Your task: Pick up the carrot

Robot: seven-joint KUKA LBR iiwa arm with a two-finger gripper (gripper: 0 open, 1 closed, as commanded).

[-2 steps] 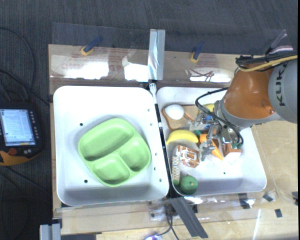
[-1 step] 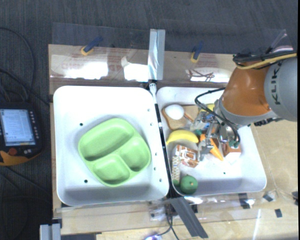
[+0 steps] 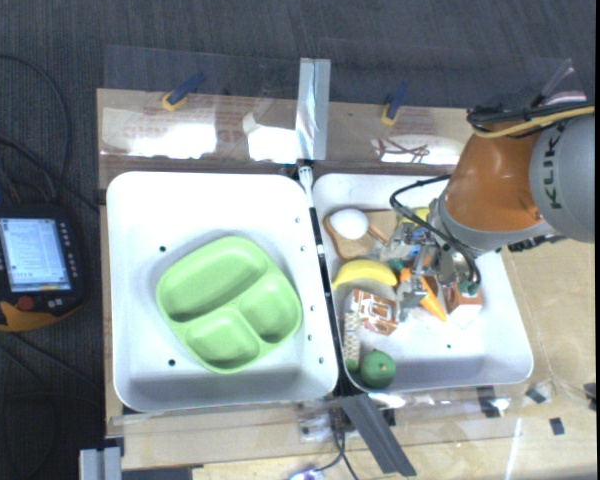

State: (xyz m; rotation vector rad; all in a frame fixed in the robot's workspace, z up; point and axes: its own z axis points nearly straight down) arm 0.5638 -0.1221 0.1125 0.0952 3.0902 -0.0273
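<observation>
The grey arm's two-finger gripper (image 3: 427,286) hangs low in the right-hand shallow white bin (image 3: 500,358); whether it is open or closed cannot be told. The small orange carrot (image 3: 435,302) lies directly beneath it, right of the yellow banana (image 3: 365,273).

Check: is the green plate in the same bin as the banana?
No, the green plate lies in the left bin, while the banana lies in the right bin.

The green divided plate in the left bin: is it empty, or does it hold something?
Empty. The green plate lies in the left bin, with all three compartments bare.
</observation>
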